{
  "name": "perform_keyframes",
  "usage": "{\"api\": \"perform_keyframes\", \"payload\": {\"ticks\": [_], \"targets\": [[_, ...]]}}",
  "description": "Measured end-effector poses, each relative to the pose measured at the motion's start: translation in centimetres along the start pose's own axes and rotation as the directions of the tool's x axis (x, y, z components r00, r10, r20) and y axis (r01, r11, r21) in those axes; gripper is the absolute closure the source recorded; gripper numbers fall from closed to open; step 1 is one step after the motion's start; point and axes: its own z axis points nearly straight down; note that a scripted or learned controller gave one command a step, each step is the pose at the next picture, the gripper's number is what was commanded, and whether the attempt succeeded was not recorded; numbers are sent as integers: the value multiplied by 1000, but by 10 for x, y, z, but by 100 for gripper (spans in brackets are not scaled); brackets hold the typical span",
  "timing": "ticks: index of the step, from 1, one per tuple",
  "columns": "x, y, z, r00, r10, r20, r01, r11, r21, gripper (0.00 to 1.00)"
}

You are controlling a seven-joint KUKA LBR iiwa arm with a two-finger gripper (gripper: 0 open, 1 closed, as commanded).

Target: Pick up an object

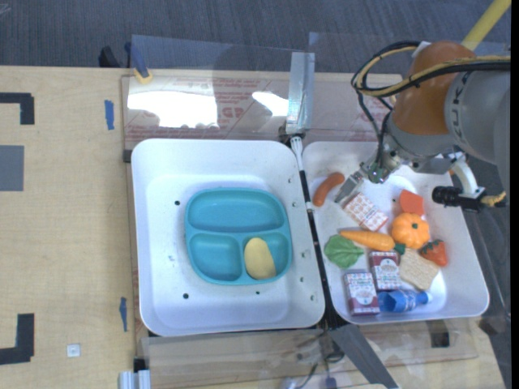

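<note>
My gripper point(351, 188) hangs low over the back left of the right bin point(474, 286), just right of a red-orange sausage point(328, 189) and above a red-and-white packet point(365, 212). I see nothing held in it. In front of it lie a carrot point(369, 238), a green leaf point(344, 251), an orange pumpkin-like fruit point(409, 230), an orange-red block point(411, 202), a small red fruit point(435, 252), a cracker point(418, 271), two small cartons point(371, 280) and a blue bottle point(403, 301).
The left bin point(154, 217) holds a teal divided tray point(235, 217) with a yellow potato-like item point(259, 258) in its front right section. A clear panel point(211, 96) and a metal post point(300, 96) stand behind the bins. Yellow-black cables point(381, 71) loop by the wrist.
</note>
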Motion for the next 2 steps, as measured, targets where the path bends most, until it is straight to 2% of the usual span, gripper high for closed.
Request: {"api": "perform_keyframes", "payload": {"ticks": [1, 2], "targets": [[-9, 9, 10, 994, 108, -11, -107, 994, 14, 0], [35, -28, 10, 978, 210, 1, -210, 978, -1, 0]]}}
